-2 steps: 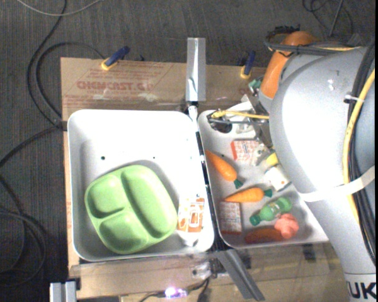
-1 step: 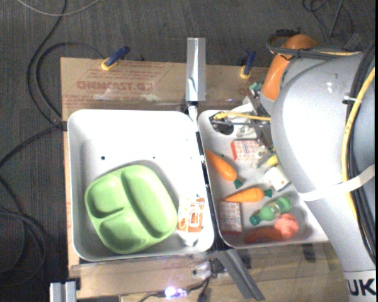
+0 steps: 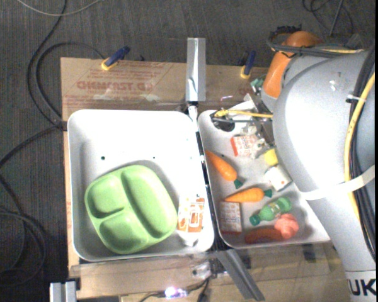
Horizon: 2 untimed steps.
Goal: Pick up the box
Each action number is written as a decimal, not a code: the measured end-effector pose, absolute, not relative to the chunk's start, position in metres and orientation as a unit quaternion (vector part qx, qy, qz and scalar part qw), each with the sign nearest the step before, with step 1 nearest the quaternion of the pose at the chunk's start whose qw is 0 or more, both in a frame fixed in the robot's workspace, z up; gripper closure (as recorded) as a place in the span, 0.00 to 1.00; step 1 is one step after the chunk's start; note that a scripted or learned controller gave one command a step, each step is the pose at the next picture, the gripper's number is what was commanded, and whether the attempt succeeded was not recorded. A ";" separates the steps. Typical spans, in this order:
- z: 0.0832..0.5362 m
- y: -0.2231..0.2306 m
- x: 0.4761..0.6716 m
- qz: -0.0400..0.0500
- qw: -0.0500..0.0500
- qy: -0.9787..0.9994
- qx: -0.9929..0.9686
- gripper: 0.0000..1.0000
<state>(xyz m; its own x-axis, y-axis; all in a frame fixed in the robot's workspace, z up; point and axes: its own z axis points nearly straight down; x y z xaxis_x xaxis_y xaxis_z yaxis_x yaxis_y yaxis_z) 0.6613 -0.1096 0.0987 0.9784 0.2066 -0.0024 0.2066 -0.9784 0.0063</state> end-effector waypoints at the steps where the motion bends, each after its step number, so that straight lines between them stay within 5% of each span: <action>1: 0.097 -0.111 0.659 -0.006 0.002 0.103 0.995 0.00; 2: 0.106 -0.110 0.660 -0.004 0.003 0.105 0.994 1.00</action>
<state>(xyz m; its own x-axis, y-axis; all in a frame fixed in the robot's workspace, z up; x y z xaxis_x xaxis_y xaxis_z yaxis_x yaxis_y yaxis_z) 0.6597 -0.1099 0.1060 0.9781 0.2081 -0.0093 0.2081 -0.9781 0.0047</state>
